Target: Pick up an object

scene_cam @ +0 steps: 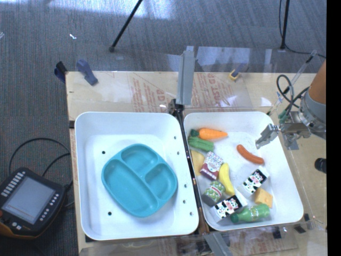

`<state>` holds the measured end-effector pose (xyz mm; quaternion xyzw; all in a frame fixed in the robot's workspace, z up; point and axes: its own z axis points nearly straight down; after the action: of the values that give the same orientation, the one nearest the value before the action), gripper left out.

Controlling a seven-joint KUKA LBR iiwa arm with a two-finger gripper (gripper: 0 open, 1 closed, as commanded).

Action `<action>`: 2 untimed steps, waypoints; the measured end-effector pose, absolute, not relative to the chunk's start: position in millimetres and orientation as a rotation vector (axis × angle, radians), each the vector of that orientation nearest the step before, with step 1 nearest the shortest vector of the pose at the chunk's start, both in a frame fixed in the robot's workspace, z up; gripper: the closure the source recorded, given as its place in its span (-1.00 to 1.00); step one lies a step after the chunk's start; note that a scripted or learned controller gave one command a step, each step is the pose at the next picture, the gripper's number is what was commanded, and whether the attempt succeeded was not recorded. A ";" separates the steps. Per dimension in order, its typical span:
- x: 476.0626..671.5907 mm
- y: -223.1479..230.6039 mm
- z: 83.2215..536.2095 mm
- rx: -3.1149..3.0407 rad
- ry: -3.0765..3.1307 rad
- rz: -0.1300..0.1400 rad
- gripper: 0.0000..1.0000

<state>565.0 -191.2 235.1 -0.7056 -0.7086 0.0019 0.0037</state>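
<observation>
Grey carpet surrounds our bench (106,95), which bears two white bins. We count one blue divided plate (139,180) in the left bin (88,143). The right bin (285,188) holds one carrot (213,134), one sausage (250,154), one banana (226,177), one cheese wedge (263,197), two cow-print cartons (254,181), a cucumber (200,144) and a green bottle (250,213). Our gripper (274,135) hangs at the right bin's upper right, above the sausage; we cannot tell how far it is open, and we see nothing in it.
</observation>
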 end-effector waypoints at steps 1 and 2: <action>582.0 -173.5 85.6 -2.341 -2.085 0.005 -1.00; 595.4 -190.6 125.2 -2.053 -2.371 0.003 -1.00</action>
<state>595.4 -190.6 125.2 -0.6546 -0.7560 0.0011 0.0028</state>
